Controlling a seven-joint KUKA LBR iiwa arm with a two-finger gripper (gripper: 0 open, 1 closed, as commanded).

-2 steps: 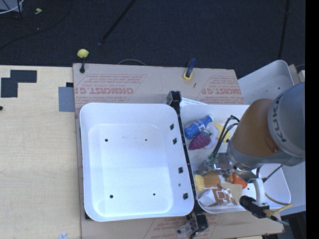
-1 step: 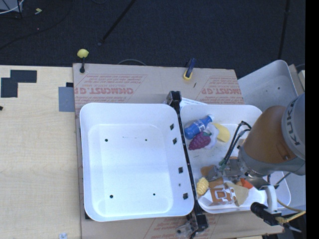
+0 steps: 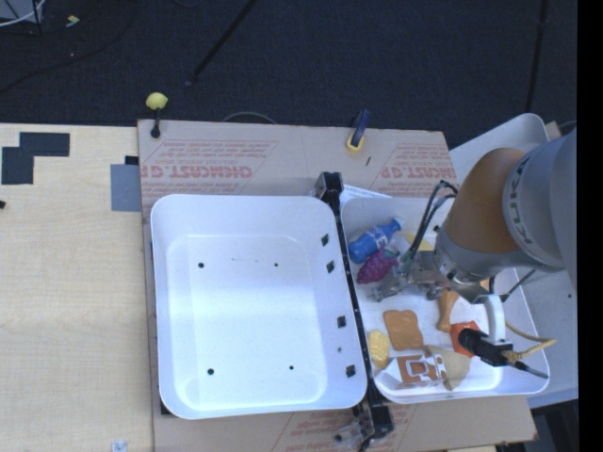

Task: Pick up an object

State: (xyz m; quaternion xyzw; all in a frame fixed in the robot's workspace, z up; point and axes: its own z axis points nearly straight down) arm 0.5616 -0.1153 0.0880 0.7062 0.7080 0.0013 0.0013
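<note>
The right white bin [image 3: 528, 323] holds several small items. A blue bottle [image 3: 374, 240] lies at its far left, with a purple bunch of grapes [image 3: 377, 267] just in front of it. Nearer the front lie a slice of toast [image 3: 402, 329], a yellow piece [image 3: 378, 347] and a brown-and-white packet [image 3: 419, 369]. An orange-red item [image 3: 459, 330] lies to the right, partly hidden by the arm. My gripper [image 3: 407, 274] is low in this bin, just right of the grapes and behind the toast. The wrist covers the bin's middle.
The left white bin [image 3: 165, 252] sits beside the right one, with a black divider [image 3: 341, 281] between them. Both rest on brown cardboard [image 3: 245, 158]. A blue-and-yellow clamp [image 3: 357, 132] and a yellow ball [image 3: 156, 102] sit at the cardboard's far edge.
</note>
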